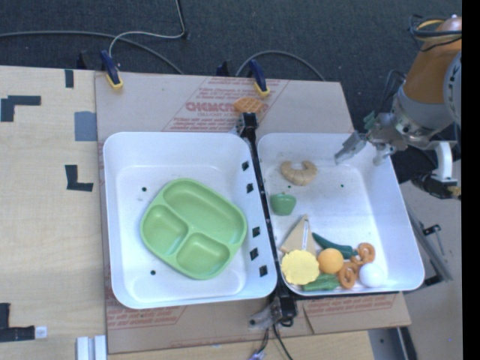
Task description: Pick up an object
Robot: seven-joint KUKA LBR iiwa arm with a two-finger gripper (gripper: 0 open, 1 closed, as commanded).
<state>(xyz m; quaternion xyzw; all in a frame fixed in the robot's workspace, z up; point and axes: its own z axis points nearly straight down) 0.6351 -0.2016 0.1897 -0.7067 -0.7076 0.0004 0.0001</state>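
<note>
Nothing is picked up, as far as I can judge: my claw (365,149) carries no object, and every object lies on the floor of the right bin (401,223). The whole grasp is left to do: choose one object, go down to it, close on it and lift.

My two fingers stand apart, with an open gap between them and nothing inside this gap. One finger (347,150) points down and toward the bin's middle. The claw hangs over the far right corner of the right bin, near its rim, and my grey wrist with the orange band (429,73) comes in behind it from the right side, tilted.

The nearest object to my claw is the tan pretzel-shaped piece (300,172), which lies to the left and a little nearer to the camera, apart from the fingers. Beyond it lies the small green cup (283,203). The crowded group with the orange ball (330,260) and the yellow flower shape (299,266) is far from the claw, at the near end. The green tray (193,227) lies in the left bin (120,201), well apart from me.
</note>
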